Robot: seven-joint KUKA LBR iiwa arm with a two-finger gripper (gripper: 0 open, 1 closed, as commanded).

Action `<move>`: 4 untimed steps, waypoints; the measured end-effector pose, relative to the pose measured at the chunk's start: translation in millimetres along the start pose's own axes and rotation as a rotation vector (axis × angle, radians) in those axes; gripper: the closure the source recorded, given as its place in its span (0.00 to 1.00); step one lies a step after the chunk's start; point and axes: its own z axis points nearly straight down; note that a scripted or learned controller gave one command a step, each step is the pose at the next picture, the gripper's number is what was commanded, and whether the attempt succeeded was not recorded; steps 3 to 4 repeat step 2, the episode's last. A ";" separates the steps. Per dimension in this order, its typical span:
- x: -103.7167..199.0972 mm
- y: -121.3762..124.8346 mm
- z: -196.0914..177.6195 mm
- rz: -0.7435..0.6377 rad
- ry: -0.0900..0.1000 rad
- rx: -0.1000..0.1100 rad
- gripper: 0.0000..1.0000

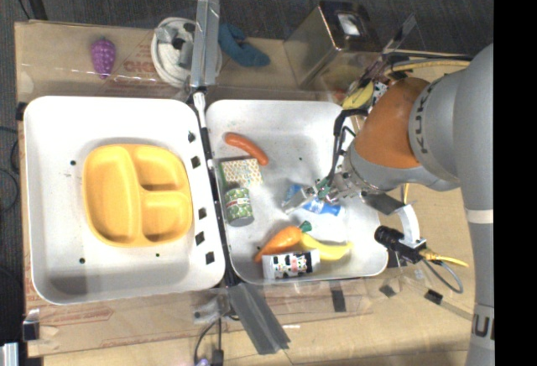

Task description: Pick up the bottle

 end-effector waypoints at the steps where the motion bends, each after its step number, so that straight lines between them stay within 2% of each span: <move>1: 0.1 0.1 -9.6 -0.003 0.000 0.002 1.00; 2: 34.2 52.6 -142.1 0.017 -0.002 -0.003 1.00; 4: 34.2 52.6 -142.1 0.017 -0.002 -0.003 1.00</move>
